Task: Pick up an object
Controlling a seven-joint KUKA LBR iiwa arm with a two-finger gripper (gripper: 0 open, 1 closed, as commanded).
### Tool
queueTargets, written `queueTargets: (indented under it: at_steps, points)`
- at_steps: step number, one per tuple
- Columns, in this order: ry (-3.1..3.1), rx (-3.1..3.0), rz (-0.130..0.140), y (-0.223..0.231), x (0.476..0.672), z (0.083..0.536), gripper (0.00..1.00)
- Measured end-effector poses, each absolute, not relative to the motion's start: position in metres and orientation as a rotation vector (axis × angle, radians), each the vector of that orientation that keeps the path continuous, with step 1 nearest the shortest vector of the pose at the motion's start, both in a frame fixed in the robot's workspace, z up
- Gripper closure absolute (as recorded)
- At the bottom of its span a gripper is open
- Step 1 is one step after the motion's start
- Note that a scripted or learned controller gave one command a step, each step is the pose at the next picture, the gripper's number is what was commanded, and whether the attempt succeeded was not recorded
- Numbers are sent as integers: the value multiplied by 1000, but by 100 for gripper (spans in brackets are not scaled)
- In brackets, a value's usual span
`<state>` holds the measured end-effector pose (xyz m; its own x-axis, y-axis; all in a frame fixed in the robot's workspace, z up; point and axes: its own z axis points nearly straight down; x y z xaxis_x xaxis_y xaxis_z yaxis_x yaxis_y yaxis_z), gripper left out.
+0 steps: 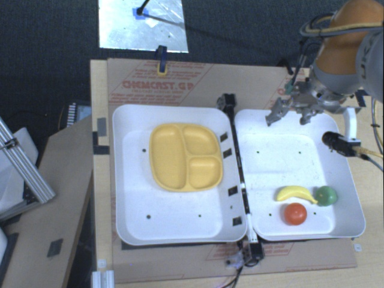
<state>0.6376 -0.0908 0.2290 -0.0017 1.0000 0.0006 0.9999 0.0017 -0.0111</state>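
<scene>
We see the pincer (291,115) poised over the far edge of the right bin (282,161), its two grey fingers spread apart with nothing between them. Above it the grey arm (348,47) reaches in from the right, its orange band showing near the top corner. The bin floor directly below the pincer is bare white. Well apart from it, near the front right corner of that same bin, we find three small pieces of toy produce grouped close together: a yellow banana (296,194), a green round fruit (327,195) just beside the banana's right end, and a red tomato (294,214) just in front of the banana. In the left bin (129,161), a yellow divided plate (185,157) with three compartments lies flat near the middle. Both bins rest on a sheet of brown cardboard (180,77).
</scene>
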Motion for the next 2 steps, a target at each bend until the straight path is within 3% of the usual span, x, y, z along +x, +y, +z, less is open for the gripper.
queueTargets:
  at_steps: [1,2]
  points:
    - [-2226,-2219,-1,-91,640,236,0]
    - [-2228,-2213,2,-83,646,182,0]
